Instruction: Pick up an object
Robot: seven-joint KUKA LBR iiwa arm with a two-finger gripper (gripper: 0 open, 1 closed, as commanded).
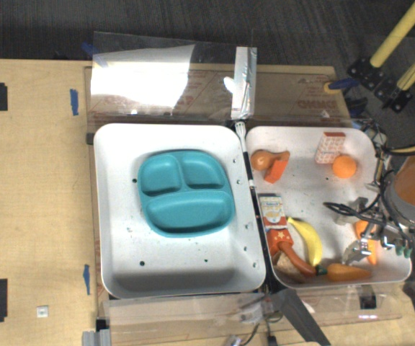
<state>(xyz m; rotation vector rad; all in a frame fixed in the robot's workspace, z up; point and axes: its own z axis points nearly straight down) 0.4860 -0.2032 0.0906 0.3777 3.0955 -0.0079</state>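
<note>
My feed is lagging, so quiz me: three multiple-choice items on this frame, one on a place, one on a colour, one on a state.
1. Where does the divided plate lie?
A. in the left bin
B. in the right bin
C. on the bench outside the bins

2. What colour is that plate?
A. red
B. teal
C. yellow

3. How does the banana lie?
A. alone in the left bin
B. standing on end against the bin wall
C. flat among other items in the right bin

Answers:
1 A: the plate sits mid-floor in the left bin.
2 B: its whole surface is teal.
3 C: the banana lies flat in the right bin, close to the carrot and a small carton.
</note>
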